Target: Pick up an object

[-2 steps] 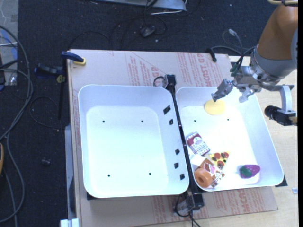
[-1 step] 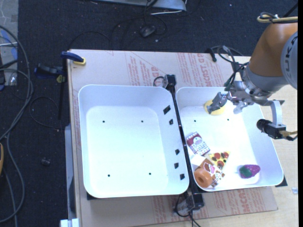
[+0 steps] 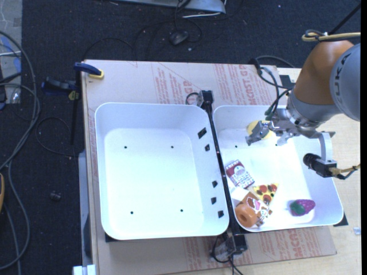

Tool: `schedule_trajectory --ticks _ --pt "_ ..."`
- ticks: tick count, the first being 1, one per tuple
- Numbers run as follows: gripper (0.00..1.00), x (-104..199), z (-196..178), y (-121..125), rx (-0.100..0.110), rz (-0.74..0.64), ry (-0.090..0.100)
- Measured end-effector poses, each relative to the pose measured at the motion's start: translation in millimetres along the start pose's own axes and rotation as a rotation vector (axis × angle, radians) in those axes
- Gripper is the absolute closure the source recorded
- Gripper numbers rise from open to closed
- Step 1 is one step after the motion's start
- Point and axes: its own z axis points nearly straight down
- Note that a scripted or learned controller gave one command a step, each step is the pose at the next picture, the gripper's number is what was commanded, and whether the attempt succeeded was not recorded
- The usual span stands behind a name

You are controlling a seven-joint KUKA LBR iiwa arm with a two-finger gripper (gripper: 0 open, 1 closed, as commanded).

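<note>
One arm (image 3: 330, 79) reaching from right, hand (image 3: 268, 129) over right bin (image 3: 327, 179).

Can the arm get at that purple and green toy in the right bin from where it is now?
Probably yes. The purple and green toy lies alone near the right bin's corner, nothing on it, and the tool is over the same bin.

robotics lab | cardboard-topped bench (image 3: 172, 79) | loose cables (image 3: 23, 125) on dark carpet | grey-orange arm (image 3: 327, 73)
</note>
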Motion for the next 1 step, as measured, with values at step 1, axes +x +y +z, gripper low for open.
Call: schedule_trajectory --ticks 1 --pt "0.00 -9.1 55.1 2.6 0.001 0.000 0.000"
